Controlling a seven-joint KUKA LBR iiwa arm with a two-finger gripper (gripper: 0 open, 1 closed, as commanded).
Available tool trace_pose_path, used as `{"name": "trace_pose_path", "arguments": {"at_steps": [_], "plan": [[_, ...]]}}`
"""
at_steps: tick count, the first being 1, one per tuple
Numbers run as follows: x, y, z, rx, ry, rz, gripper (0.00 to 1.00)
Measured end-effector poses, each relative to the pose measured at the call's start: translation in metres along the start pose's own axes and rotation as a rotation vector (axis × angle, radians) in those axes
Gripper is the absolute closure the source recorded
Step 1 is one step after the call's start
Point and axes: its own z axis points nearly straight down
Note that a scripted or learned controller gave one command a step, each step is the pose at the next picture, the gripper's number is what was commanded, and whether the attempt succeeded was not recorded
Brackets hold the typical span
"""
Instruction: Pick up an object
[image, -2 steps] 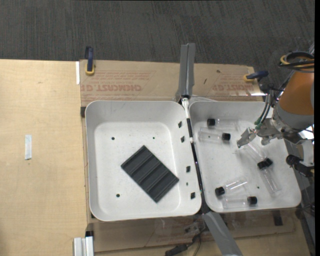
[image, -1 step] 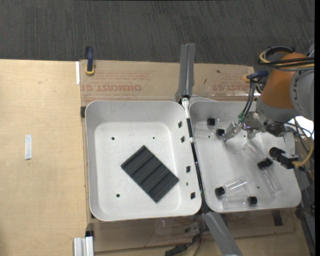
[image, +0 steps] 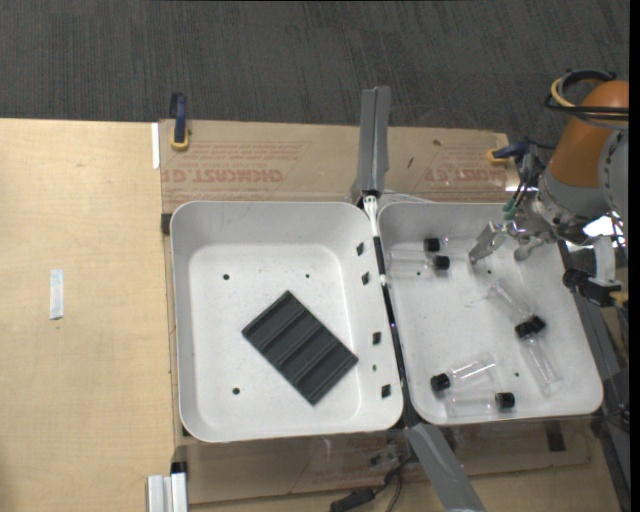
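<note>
Poised for a pick, the gripper, its spread undiscernible, hangs over the right bin, black-capped clear vials scattered below it.

My fingers hang over the far edge of the right shallow white plastic bin. In it, clear plastic vials with black caps lie scattered, most toward the near edge. In the left shallow white plastic bin, a dark grey ribbed rectangular panel lies slantwise, centre.
</note>
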Motion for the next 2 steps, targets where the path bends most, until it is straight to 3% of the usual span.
{"name": "trace_pose_path", "arguments": {"at_steps": [1,2], "plan": [[-0.0025,-0.0002,-0.0092,-0.006,-0.011,-0.001,1.0],[0.0004,0.0005,-0.0088,-0.005,-0.006,-0.003,0.0]]}}
